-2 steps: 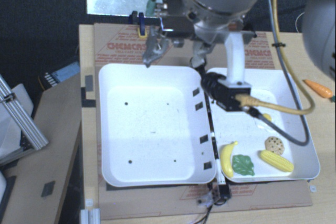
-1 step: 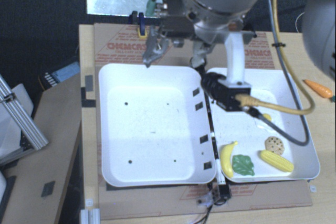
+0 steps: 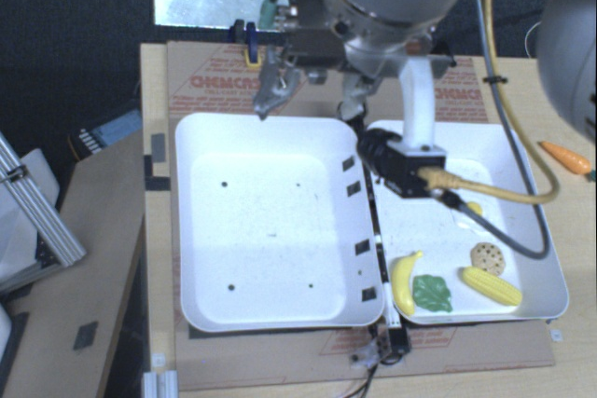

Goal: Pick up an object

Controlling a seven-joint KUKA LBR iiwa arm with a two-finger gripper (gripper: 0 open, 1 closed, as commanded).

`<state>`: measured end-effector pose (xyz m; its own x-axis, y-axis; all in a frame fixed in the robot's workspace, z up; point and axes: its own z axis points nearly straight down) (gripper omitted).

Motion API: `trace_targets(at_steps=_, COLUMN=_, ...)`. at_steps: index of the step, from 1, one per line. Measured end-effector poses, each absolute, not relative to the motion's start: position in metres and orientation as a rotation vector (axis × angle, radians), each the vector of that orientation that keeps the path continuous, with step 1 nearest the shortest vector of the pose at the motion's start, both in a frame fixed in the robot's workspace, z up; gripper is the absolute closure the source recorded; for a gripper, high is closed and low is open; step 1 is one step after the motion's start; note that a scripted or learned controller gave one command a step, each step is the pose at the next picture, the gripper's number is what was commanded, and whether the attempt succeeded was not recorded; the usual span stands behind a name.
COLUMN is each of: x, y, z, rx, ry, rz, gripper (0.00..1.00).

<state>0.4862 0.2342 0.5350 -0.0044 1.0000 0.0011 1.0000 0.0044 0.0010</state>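
Lying in the right bin [image 3: 550, 294]: curved yellow banana [image 3: 404, 282].

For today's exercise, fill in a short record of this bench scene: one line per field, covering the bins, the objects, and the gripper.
left bin: white, shallow, small dark dots on its floor
right bin: white, shallow, holds the objects
banana: yellow, front left corner of right bin
green piece: touching the banana's right side
corn cob: yellow, near the front wall
cookie: round, tan, just behind the corn cob
gripper: above the back rim between the bins, nothing between its fingers
carrot: orange, on the bench right of the right bin
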Motion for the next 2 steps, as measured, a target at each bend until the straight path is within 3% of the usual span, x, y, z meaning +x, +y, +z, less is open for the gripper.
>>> trace_targets(at_steps=2, x=0.4862, y=0.2342, z=0.5351, rx=-2.216, ry=-2.226, rz=-0.002, gripper=0.00)
